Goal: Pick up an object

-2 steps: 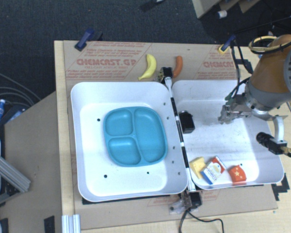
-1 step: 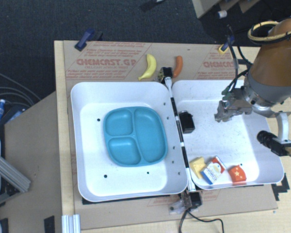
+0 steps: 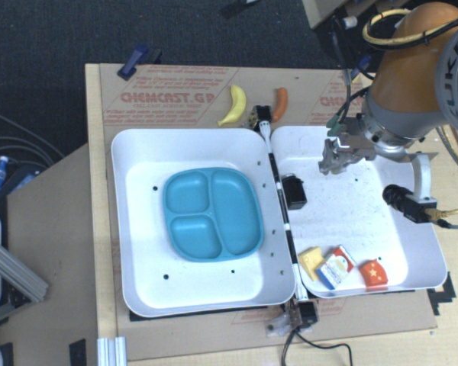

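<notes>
Arm (image 3: 420,59) cut by right edge

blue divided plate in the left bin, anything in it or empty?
Empty. The blue divided plate lies flat in the left bin, and all three compartments show bare blue, with nothing in them.

Two shallow white bins sit side by side on a brown board printed with red lettering (image 3: 168,94). The left bin (image 3: 130,204) holds a blue divided plate (image 3: 212,213) with three compartments. A black divider strip (image 3: 278,197) runs between the bins. Beyond the bins, on the board, lie a toy banana (image 3: 233,105) and, near it, an orange carrot-like toy (image 3: 279,103). A blue clip (image 3: 132,62) rests at the board's far left corner.
</notes>
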Robot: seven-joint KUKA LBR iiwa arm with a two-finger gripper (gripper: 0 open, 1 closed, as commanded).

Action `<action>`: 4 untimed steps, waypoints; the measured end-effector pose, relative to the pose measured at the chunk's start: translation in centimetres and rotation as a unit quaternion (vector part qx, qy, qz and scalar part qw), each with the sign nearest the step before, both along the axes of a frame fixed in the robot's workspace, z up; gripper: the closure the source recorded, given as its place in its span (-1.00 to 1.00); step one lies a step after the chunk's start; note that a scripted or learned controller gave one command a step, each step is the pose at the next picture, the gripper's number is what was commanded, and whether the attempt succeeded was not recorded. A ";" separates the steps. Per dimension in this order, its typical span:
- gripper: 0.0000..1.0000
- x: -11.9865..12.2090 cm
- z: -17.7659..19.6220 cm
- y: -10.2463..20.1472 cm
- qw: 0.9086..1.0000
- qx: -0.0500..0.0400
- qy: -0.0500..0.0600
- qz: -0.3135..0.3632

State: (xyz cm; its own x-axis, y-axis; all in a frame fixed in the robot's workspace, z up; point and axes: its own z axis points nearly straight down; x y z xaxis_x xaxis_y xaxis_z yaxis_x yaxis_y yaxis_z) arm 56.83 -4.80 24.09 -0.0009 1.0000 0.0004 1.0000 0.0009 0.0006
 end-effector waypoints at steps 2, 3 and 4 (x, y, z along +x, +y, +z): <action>1.00 7.0 0.8 10.4 1.000 0.000 0.000 0.000; 1.00 9.8 1.3 11.6 1.000 0.000 -0.001 0.000; 1.00 9.8 1.0 18.9 1.000 0.001 -0.001 0.001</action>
State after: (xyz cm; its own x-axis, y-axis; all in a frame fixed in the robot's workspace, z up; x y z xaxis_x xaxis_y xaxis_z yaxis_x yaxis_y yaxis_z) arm 66.63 14.10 25.11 -0.0030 1.0000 0.0015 1.0000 0.0030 0.0017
